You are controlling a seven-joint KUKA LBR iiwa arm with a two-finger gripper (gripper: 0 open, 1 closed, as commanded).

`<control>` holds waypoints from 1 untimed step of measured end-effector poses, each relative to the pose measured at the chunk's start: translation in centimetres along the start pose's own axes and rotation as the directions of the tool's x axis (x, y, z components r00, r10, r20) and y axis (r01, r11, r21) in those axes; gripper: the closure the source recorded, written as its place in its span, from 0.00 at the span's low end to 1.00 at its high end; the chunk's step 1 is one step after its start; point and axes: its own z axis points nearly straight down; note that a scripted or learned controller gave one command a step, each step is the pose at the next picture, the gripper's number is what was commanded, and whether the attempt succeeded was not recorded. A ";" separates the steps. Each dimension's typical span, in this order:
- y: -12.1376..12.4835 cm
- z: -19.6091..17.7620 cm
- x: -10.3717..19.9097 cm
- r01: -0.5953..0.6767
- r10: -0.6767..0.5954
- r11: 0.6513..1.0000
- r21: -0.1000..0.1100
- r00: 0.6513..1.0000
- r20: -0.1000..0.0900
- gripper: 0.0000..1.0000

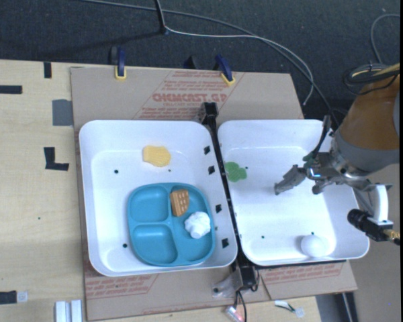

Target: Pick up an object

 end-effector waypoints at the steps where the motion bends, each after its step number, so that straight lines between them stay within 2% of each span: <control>1: 0.6 2.2 -1.4 -0.002 0.002 1.000 0.002 1.000 0.000 0.00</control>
